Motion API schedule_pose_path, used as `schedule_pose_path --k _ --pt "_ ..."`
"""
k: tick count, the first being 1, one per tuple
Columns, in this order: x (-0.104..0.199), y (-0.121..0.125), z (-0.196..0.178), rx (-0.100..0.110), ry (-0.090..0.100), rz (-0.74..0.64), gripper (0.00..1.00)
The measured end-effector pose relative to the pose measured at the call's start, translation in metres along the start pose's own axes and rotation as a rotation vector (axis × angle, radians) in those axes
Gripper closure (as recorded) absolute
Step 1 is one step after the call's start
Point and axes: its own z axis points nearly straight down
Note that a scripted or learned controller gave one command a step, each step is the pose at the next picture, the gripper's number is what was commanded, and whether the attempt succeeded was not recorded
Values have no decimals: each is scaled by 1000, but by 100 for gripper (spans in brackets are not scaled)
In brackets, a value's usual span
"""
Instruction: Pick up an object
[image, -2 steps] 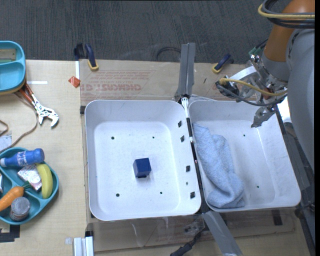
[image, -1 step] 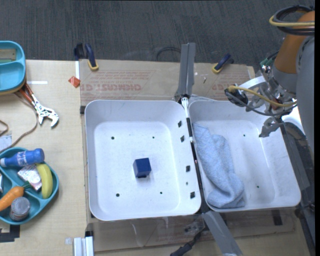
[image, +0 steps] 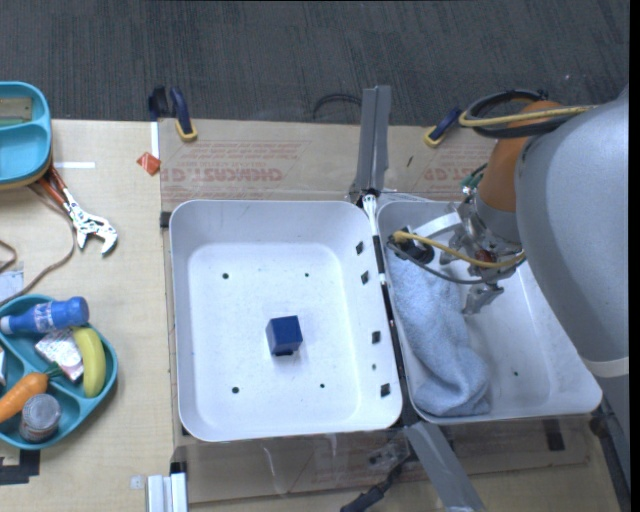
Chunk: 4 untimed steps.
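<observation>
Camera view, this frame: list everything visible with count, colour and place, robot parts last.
cube: 1, blue, left bin floor
towel: 1, grey, right bin
bins: 2, white, side by side on bench
wrench: 1, silver, bench at left
tray: 1, blue, lower left, holding banana, bottle, carrot
container: 1, blue, upper left
clamps: 2, blue-yellow, bench's far edge
arm: 1, grey with orange band, over right bin
gripper: 1, above towel

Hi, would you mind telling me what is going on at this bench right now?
A grey robot arm reaches in from the right, with its gripper low in the right bin, beside a crumpled pale blue towel. Nothing is visibly held. A small blue cube sits alone in the left bin, untouched.
</observation>
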Motion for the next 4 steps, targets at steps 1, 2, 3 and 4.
schedule_pose_path --k 1,2,3,4 --pt "-23 85 -65 -2 1 -177 0" --pt "-47 123 -173 -2 0 -272 0" --pt "-36 109 1 7 0 -220 0" --pt "-62 120 -104 -2 1 -63 0"
